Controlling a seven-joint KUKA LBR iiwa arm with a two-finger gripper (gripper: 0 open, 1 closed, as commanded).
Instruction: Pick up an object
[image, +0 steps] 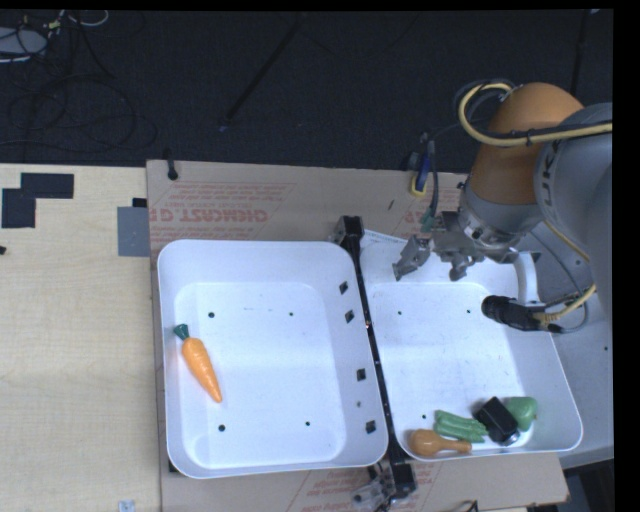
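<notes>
Landmark: the black divider strip (360, 330) running between the two shallow white plastic bins.

Left of the strip, the left white bin (250, 262). One item in it: an orange plastic toy carrot with a green top (200, 366), lying near the bin's far-left wall, well apart from the strip, green end pointing up-left, tip pointing down-right.

Right of the strip, the right white bin (460, 330). Items bunched in its lower corner, away from the strip:
- tan-orange pear-shaped plastic toy (438, 443), nearest the strip, against the lower rim.
- dark green plastic pod-shaped toy (459, 425), just above and beside the tan one, touching or nearly so.
- small black block-shaped object (497, 419), tilted, lying partly over the light green rounded toy (521, 408), farthest from the strip.

Grey arm with orange band (520, 150) enters from the right. Its grey two-finger gripper (433, 256) sits over the upper edge of the right bin, a little right of the strip's top end. The two fingers stand spread apart, nothing between them. All objects well apart from it.

Writing: the brown cardboard sheet (250, 200) under the bins carries red print above the left bin, upside down and mirrored from this angle; too blurred to read with confidence. More red print on the cardboard below the strip, also unreadable.
</notes>
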